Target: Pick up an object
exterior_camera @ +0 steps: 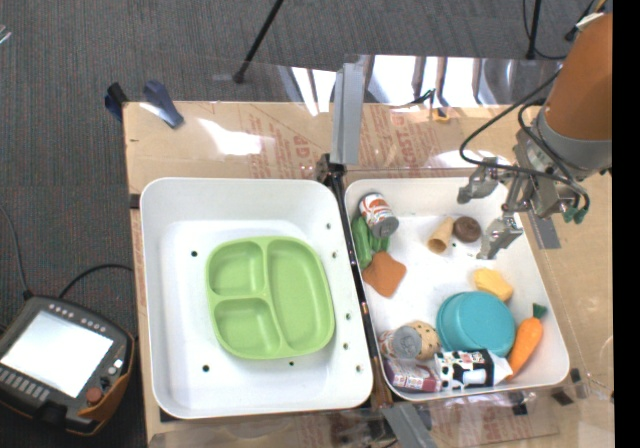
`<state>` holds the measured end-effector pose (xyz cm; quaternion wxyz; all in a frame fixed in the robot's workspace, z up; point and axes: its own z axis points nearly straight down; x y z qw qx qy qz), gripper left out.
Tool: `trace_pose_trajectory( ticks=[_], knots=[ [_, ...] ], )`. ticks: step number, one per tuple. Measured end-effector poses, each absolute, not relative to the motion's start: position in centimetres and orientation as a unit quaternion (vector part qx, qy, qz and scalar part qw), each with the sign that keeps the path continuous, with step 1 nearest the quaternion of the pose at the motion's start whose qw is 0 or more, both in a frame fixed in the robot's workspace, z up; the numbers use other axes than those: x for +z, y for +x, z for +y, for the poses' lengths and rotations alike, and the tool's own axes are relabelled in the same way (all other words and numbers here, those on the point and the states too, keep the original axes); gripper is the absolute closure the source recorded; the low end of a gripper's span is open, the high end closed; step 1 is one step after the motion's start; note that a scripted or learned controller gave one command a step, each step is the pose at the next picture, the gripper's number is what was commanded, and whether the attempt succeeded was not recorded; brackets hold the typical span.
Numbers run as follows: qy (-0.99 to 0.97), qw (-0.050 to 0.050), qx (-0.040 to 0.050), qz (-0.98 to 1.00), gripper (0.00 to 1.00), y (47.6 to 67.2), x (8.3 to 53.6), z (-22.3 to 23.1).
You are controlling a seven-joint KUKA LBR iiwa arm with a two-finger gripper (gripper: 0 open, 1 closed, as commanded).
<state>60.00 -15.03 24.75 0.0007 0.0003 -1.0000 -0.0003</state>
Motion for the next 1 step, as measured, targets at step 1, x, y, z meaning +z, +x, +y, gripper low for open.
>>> trace_pose_trajectory(
  ticks=[1],
  knots=[
    [0.092, 0.001, -0.0012, -0.996, 0.00, 50.20, 11.99, -10.14]
  ],
)
